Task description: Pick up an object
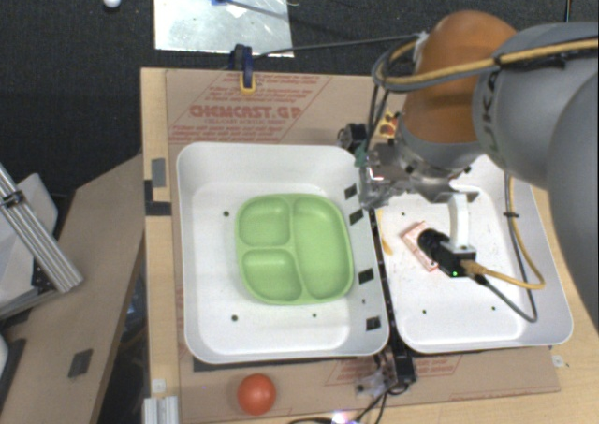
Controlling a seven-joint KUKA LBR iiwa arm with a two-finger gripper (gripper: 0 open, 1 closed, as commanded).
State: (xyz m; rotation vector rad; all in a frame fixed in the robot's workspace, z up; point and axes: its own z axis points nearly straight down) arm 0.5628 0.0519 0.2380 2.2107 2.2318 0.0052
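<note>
Peeking beside the arm (533, 95), pink card (415, 242)

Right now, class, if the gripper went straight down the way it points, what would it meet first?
Most likely the gripper would touch down in the right bin by its left wall, beside the pink packet; depth is unclear.

text: "CHEMCAST GP" | colour: red | on: brown sheet (281, 99) | smaller lines: unreadable
</note>
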